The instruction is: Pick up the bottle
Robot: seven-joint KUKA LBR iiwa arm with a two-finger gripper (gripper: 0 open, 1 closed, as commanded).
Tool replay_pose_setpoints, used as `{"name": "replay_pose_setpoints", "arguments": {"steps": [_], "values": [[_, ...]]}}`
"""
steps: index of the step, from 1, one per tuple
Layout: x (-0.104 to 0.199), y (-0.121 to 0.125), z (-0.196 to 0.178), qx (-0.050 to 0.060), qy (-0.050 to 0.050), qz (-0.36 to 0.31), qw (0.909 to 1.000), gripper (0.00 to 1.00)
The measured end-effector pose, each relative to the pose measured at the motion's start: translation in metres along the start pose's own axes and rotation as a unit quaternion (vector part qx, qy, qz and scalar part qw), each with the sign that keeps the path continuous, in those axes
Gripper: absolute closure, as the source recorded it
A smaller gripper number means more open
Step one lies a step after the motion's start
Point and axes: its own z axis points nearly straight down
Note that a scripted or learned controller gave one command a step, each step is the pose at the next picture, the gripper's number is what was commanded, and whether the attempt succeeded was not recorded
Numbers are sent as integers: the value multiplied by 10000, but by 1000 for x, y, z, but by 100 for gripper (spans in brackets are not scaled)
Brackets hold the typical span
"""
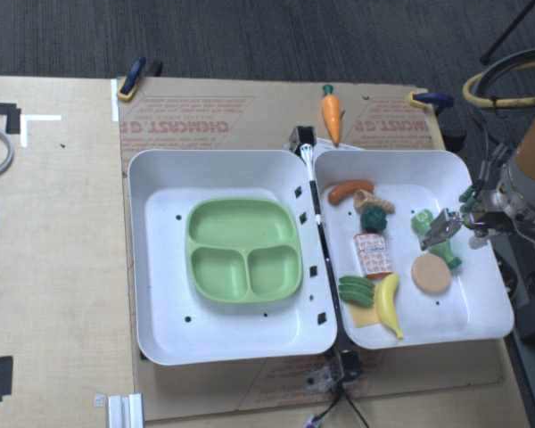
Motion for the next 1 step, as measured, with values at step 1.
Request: {"name": "replay_pose_setpoints", "arguments": {"steps": [1], "values": [[0, 0, -9, 0, -4, 3, 10000, 100]]}}
